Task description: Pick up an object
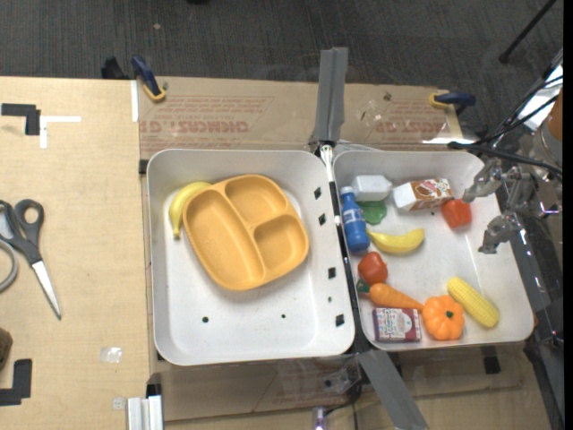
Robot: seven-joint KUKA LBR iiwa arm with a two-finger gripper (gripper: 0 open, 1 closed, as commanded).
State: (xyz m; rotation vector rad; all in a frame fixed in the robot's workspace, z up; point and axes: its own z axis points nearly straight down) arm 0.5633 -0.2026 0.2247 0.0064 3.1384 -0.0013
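The end effector (495, 206) hangs over the right bin's (510, 280) far right edge, beside the tomato (457, 213); its state cannot be told.

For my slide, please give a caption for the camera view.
Grey two-finger gripper at the right white bin of toy foods; orange divided plate in the left white bin.

The scene is viewed from one fixed camera set above the worktop (72, 240), looking down at a slant. Both white bins are taken in whole, the left bin (170, 330) near the middle of the frame and the right bin (501, 280) toward its right side. Dark floor (269, 16) is seen along the top, beyond the worktop's far edge.
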